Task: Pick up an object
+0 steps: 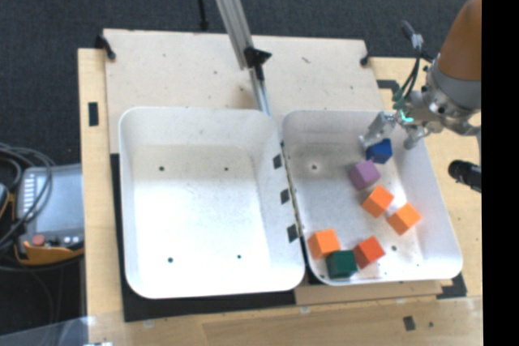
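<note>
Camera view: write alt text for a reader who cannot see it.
The gripper of a grey and orange arm hangs just above a blue block in the right bin, which also holds a purple block, four orange blocks and a green block. The left bin sits beside it.

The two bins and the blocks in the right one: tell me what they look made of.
The bins, left and right, look like thin moulded white plastic: smooth, faintly glossy, with rounded corners and rolled rims. The blue block, purple block, orange blocks and green block have flat, evenly coloured matte faces, which suggests painted wood or foam; the view cannot settle which.
</note>
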